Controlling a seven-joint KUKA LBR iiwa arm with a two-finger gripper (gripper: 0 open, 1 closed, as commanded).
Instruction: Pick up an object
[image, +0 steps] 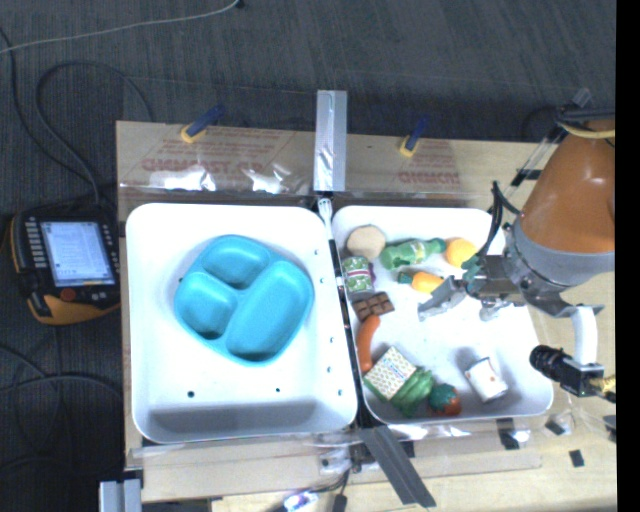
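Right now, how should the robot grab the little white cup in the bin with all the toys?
The white cup lies on its side, apart from the other toys in the right bin. Probably best to come straight down from above and pinch across its round body, since bare floor shows on each side of it.

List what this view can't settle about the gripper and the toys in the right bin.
- Gripper: fingers blurred and small; open or shut unclear, and nothing is seen between them.
- Orange toy: partly behind the gripper.
- Box: label too small to read.
- Arm: cut off by the right edge.
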